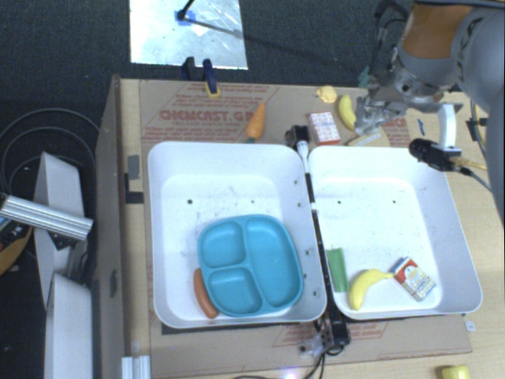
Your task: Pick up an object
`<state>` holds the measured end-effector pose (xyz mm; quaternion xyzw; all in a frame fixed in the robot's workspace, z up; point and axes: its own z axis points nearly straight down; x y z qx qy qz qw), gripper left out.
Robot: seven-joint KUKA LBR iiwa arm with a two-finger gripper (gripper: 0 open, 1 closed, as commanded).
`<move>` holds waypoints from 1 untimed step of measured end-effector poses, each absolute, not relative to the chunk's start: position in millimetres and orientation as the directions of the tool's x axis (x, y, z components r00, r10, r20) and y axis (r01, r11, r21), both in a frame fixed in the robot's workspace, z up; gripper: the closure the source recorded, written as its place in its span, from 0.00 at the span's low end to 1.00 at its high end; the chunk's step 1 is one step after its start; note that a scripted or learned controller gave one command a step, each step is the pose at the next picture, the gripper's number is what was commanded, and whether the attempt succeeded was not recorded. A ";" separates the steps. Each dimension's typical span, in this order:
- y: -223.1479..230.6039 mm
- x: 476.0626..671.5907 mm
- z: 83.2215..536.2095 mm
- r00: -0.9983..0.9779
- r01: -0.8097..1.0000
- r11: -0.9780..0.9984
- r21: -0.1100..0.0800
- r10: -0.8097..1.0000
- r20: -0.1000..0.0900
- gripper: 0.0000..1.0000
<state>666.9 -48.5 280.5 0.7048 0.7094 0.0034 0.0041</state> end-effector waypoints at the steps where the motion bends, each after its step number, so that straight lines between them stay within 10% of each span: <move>1: -23.3 615.2 232.0 -0.004 1.000 0.004 -0.006 1.000 0.002 1.00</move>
